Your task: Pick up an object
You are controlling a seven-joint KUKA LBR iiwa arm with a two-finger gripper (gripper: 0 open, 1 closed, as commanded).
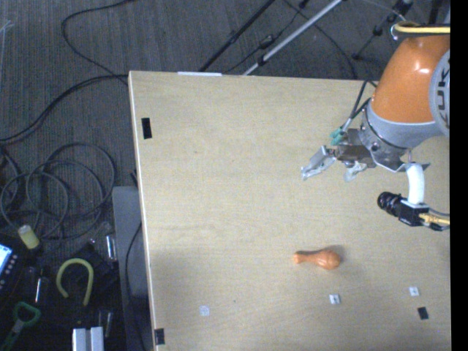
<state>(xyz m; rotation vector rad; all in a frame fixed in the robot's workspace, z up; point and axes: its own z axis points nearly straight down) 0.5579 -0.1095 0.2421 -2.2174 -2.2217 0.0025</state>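
The gripper [330, 168] is seen above the bench [219, 196], fingers apart and empty; an orange object [319, 258] lies well below it.

Partial letters "UK" on arm [420, 79]

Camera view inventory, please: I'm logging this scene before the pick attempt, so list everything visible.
Small orange pear-shaped object: one, orange, lying on the bench, lower right of centre.
Pale wooden bench top: one, light tan, filling the middle.
Small black marks: several, black, near the bench's left edge and lower right.
Small white tags: a few, whitish, along the bench's lower part.
Dark cables: several, black, on the floor at left.
Tripod legs: a few, grey, at the top.
Arm: one, grey and orange, at right.
Gripper: one, metallic, above the bench.
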